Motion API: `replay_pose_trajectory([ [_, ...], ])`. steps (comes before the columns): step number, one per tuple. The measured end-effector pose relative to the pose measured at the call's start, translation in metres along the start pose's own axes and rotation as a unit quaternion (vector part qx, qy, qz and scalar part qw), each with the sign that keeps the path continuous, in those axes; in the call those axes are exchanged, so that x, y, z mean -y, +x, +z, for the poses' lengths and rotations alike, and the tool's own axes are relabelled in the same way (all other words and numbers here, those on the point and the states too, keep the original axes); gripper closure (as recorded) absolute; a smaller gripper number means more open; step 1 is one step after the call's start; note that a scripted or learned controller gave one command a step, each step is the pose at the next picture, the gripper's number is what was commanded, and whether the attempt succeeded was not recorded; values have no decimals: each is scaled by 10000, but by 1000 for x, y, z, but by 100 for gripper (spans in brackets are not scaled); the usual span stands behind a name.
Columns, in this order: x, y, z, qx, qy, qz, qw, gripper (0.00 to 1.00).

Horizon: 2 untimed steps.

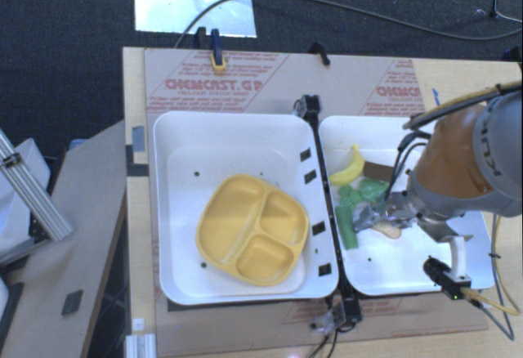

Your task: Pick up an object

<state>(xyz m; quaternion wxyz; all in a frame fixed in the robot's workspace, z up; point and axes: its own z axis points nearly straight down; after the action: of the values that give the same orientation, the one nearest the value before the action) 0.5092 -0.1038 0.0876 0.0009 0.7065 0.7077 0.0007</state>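
In the right bin [392,279] a yellow banana [350,167] lies at the back left, with a dark brown block [377,171] beside it. A green toy [350,209] lies along the bin's left wall. My gripper [372,217] is low in this bin, right at the green toy's right side and over a small tan piece [391,230]. The view does not show whether anything is held. The grey wrist [437,205] and orange band [453,156] hide the bin's right part.
The left bin [188,160] holds a yellow divided plate [252,229]. A black divider with clips [320,193] runs between the bins. Cables cross the dark floor behind the bench, and a black fitting [445,276] hangs at the front right.
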Motion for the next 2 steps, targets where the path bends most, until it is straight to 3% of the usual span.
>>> replay_pose_trajectory([
  [1,-2,-2,-15,22,-42,6,10000,100],
  [2,-12,2,-74,5,-24,-16,10000,100],
])
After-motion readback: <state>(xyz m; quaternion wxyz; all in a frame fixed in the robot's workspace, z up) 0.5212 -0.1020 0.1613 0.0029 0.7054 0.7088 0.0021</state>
